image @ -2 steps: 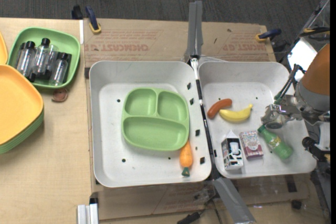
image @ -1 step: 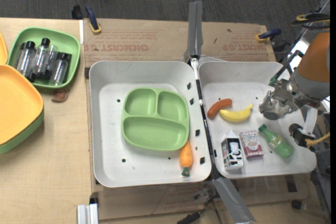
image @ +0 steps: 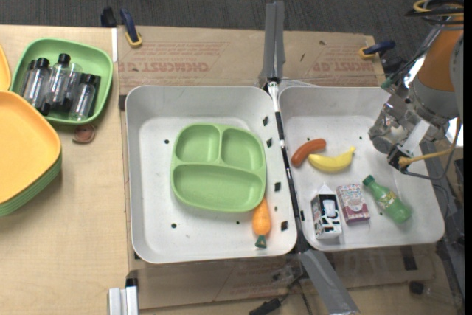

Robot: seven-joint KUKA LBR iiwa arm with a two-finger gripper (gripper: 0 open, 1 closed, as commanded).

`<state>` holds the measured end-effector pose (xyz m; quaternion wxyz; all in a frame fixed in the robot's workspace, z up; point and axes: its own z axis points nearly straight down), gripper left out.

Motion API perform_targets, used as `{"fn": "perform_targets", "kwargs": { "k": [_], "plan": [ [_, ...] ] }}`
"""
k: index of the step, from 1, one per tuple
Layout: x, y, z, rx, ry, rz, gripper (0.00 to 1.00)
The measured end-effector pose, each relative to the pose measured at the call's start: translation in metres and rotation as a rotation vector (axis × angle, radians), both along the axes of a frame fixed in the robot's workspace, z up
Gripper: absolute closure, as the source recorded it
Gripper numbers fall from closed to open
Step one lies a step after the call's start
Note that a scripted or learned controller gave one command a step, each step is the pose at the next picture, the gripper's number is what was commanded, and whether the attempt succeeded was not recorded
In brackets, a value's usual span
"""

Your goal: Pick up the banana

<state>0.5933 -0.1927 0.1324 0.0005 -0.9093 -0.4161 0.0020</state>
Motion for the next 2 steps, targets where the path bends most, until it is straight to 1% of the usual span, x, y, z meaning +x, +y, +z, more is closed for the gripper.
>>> {"fn": "perform_targets", "kwargs": {
  "k": [1, 2],
  "plan": [
    [0.019, 0.020, -0.038, -0.001, 0.000, -0.316, 1.00],
    [-0.030, -0.007, -0.040, 0.029, 0.007, -0.424, 1.00]
  ]
}}
